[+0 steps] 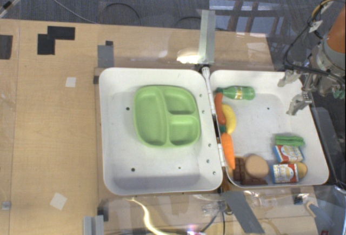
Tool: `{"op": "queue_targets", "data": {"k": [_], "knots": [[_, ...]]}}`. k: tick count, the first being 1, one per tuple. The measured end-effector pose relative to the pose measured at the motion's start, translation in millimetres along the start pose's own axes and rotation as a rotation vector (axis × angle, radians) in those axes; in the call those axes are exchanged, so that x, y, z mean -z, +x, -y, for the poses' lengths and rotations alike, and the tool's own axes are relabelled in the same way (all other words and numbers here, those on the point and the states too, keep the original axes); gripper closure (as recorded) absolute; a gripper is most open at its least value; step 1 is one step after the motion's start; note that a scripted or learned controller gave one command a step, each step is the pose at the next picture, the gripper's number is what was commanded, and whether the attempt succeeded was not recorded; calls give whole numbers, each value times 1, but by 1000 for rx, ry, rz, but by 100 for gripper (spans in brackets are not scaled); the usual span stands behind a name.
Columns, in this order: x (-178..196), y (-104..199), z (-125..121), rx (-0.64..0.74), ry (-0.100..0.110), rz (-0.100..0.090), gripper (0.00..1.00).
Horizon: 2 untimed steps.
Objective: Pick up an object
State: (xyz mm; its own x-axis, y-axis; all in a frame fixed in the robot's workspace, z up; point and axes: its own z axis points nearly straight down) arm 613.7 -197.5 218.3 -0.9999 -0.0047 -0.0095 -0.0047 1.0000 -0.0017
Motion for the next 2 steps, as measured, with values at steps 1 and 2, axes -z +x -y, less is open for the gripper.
{"op": "queue_targets", "data": {"k": [1, 2], "knots": [[-110, 79, -47, -43, -2, -5, 0], [-102, 28, -20, 83, 1, 2, 0]]}}
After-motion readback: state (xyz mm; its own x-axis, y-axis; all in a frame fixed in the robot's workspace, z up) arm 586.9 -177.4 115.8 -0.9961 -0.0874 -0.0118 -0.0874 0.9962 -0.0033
